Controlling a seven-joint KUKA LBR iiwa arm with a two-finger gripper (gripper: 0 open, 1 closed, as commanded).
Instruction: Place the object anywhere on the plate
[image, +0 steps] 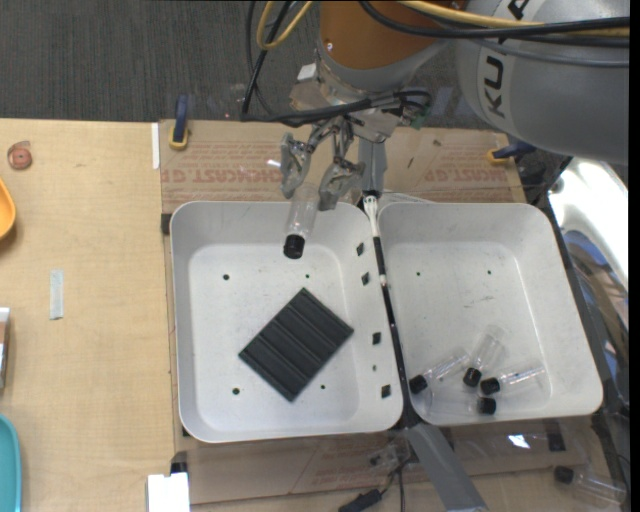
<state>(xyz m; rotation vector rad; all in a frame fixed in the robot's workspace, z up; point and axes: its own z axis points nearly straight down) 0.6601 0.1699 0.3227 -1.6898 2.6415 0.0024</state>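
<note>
The arm (480, 50), the largest thing in sight, leans in over the far rim of the left bin (190, 330), its upper body cut off by the top edge. That bin serves as the landmark: the right bin (560, 300) sits touching its right wall, and inside the left bin, low of centre, lies the dark ribbed plate (296, 343), flat and turned at an angle. The gripper (312, 190) hangs above the bin's far rim, and a clear tube with a black cap (297, 228) hangs from its fingers, cap end down, over the bin's far floor; the jaws look narrowed onto the tube's upper end, though glare and the tube's clearness make the contact hard to read

As a judgement, the pick seems done and the carry is partway: the tube is well apart from the plate, nearer the far wall, so travel toward the plate and the release are left

Several more capped tubes (480, 372) lie in the right bin's near corner, away from the left bin; their clear bodies blur together and the count is uncertain
</note>
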